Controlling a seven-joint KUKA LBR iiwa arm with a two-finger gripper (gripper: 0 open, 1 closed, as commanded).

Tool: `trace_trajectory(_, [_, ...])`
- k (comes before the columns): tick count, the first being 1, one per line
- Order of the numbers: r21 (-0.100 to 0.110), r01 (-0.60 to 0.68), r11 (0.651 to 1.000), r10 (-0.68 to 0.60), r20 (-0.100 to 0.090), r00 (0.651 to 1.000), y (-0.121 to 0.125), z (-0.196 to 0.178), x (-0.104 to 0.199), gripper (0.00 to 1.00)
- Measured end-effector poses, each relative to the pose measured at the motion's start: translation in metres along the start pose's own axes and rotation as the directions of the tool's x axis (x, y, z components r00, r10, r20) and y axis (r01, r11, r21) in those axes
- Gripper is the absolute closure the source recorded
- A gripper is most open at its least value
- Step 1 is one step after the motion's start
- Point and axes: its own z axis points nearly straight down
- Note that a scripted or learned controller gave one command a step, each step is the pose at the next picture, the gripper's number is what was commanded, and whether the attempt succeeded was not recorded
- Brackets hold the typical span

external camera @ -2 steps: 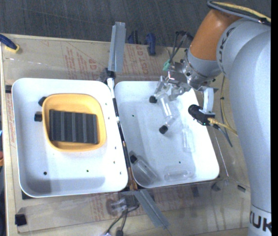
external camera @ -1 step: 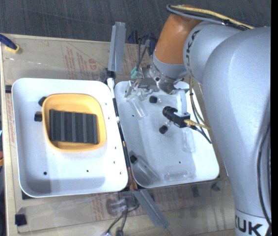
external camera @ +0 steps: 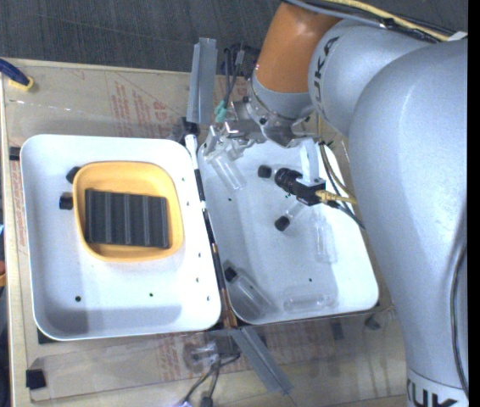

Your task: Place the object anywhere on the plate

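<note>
Yellow plate with a dark ribbed centre lies in the left bin. Clear plastic items, hard to make out, lie in the right bin; which is the object I cannot tell. The gripper sits at that bin's upper left corner, its fingers' state unreadable. Both bins rest on the worktop.

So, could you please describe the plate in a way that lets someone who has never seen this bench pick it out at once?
Start with the two white bins side by side and take the left bin, the one farther from the grey arm. The plate lies in its upper middle: a yellow, rounded-rectangle dish with a dark ribbed insert in its centre. It is the largest thing in either bin and the one yellow thing there.
</note>
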Motion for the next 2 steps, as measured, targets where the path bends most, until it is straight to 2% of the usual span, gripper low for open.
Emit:
trace_trajectory(1, [0.003,0.229,0.973,-0.229,-0.001,0.973,-0.029,0.017,0.015,1.0])
trace_trajectory(2, [0.003,0.428,0.904,-0.428,-0.002,0.904,-0.033,0.017,0.046,1.0])
